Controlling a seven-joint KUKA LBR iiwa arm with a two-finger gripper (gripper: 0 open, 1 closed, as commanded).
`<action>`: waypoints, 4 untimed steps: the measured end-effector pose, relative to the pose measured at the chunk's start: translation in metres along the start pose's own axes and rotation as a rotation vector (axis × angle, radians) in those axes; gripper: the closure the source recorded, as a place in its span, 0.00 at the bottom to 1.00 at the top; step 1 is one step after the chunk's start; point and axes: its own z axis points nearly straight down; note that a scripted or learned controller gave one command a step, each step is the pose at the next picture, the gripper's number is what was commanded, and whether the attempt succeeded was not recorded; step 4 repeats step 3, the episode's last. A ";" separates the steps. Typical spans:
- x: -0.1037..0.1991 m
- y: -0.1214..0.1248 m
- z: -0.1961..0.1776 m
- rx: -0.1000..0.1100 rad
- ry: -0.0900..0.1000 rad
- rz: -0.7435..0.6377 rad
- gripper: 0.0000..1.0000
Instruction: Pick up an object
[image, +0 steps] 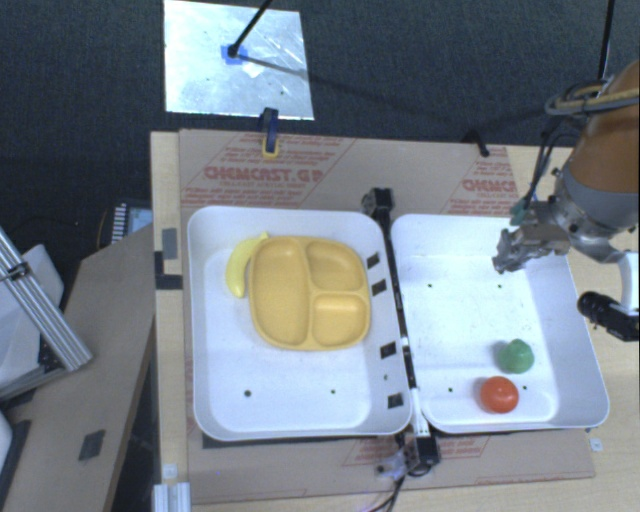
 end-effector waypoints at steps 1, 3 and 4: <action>0.057 -0.002 0.000 -0.001 0.001 -0.002 1.00; 0.167 0.013 0.018 -0.001 0.001 -0.002 1.00; 0.167 0.013 0.018 -0.001 0.001 -0.002 1.00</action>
